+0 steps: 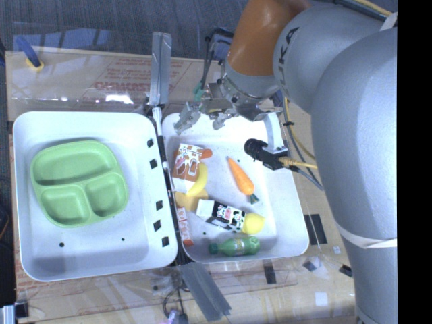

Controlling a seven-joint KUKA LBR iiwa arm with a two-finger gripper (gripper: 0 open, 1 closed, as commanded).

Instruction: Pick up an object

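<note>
The grey arm (344,113) fills the right side, its orange band (260,25) at about one o'clock from the centre of the view, and it bends down toward the far edge of the right bin (287,208). The table (88,79) carries both white bins side by side; the left bin (40,248) holds a green divided tray (79,183) with three compartments (lying flat, nearer that bin's nine o'clock side). At the right bin's twelve o'clock rim hangs the gripper (202,119), its metal fingers (187,118) spread apart with nothing between them, above the bin's bare white floor. The things to pick lie in the right bin, none touching the fingers. An orange-and-white carton (188,160) lies at about ten o'clock in the bin, just below the gripper. A yellow banana (194,185) touches the carton's lower edge and curves toward eight o'clock. A carrot (240,175) lies alone near the bin's centre, its green stem end pointing to five o'clock. A small box with a black-and-white cow pattern (226,214) lies toward six o'clock, and a yellow lemon (252,223) touches its right end. A green bottle (234,247) lies on its side along the bin's six o'clock wall, just below the box and lemon.
</note>
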